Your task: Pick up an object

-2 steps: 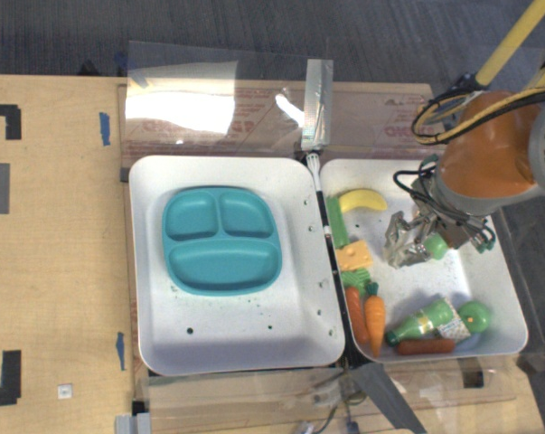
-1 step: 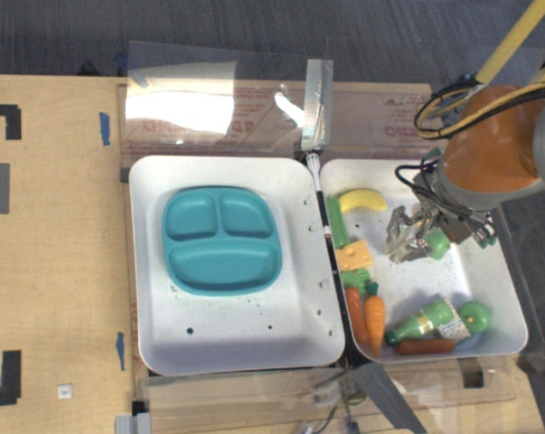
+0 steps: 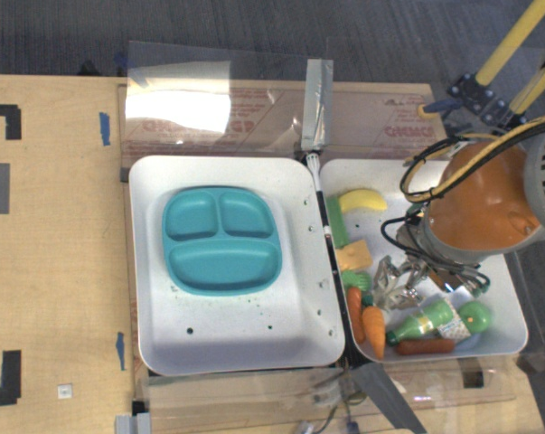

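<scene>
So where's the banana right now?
The banana lies in the right bin, near its top-left corner, just above a green piece by the divider. The gripper is lower down, over the other toy food.

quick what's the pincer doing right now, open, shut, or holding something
Pincer: low in the right bin among the toy food; open or shut cannot be told.

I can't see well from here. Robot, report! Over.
Metal two-finger gripper low in right white bin. Nothing visibly held. Orange toy carrot, green bottle crowd it.
</scene>
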Tool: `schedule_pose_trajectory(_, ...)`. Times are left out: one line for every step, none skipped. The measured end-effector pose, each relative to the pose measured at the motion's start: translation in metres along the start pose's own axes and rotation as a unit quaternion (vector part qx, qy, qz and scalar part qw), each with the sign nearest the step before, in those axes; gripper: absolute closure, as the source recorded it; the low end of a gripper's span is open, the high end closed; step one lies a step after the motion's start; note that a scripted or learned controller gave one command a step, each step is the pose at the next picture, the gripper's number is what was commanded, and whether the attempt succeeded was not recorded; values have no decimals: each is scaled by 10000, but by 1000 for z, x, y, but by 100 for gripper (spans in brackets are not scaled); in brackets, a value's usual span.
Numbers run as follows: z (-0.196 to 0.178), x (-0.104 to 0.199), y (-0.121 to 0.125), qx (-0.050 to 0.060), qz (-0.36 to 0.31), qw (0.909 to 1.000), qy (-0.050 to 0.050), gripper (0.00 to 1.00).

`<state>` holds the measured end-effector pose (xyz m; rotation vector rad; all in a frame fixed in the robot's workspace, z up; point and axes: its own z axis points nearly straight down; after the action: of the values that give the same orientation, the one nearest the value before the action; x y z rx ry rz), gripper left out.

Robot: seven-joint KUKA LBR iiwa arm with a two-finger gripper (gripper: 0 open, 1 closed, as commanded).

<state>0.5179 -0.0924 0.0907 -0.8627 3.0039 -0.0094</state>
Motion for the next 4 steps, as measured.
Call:
schedule_pose_trajectory(-62,-13,-21,-43,-2317,9728,19,100)
schedule_pose_trajectory(-61,-13,-20,-54,-2320,9727,24,0)
schedule_pose_trajectory(0,14,-10,31,-2823,9593,-37,0)
schedule_pose_trajectory(-4,26,10,73,-3355,9420,-60,0)
